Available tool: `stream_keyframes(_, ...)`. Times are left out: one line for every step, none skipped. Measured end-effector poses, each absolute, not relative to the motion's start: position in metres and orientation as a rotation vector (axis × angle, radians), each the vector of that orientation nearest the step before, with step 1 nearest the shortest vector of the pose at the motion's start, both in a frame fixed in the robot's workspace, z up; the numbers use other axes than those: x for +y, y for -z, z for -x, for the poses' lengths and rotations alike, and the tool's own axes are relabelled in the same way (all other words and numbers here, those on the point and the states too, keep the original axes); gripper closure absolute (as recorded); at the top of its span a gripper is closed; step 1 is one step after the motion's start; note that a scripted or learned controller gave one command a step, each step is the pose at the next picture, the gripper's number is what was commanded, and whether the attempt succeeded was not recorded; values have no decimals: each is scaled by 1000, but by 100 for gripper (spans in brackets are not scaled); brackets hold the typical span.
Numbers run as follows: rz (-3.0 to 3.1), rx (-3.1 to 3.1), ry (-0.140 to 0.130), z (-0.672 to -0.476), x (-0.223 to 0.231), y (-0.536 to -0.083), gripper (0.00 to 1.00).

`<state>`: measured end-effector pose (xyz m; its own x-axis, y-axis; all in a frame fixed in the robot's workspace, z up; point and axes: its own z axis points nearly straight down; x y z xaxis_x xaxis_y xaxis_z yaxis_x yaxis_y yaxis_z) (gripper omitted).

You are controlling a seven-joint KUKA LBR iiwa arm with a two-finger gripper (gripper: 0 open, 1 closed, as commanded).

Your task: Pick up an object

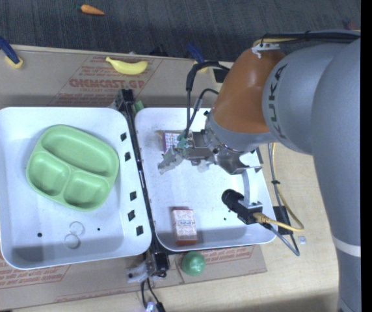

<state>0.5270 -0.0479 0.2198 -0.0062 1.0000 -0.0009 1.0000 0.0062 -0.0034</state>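
Note:
My gripper [171,156] hangs low over the far left part of the right bin [209,242], on the grey arm with the orange band. A small brown and pink packet [170,138] lies just behind the gripper's tip, partly covered by it. I cannot tell whether the gripper touches the packet. A red and white box [184,224] lies flat near the right bin's front wall, well apart from the gripper. A black part of the arm [239,205] sits above the bin's right side.
The left bin [10,239] holds a green divided plate [73,166]. A yellow banana [127,64] lies on the cardboard behind the bins. A green ball [192,262] rests in front of the right bin. A black divider [136,168] runs between the bins.

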Motion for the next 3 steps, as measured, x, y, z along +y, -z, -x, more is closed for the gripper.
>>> stream_keyframes(2217,-2230,1,-594,-90,-301,0)
stream_keyframes(2216,-2224,-5,-636,-154,-221,0)
stream_keyframes(2212,-2225,-4,-608,-158,-91,0)
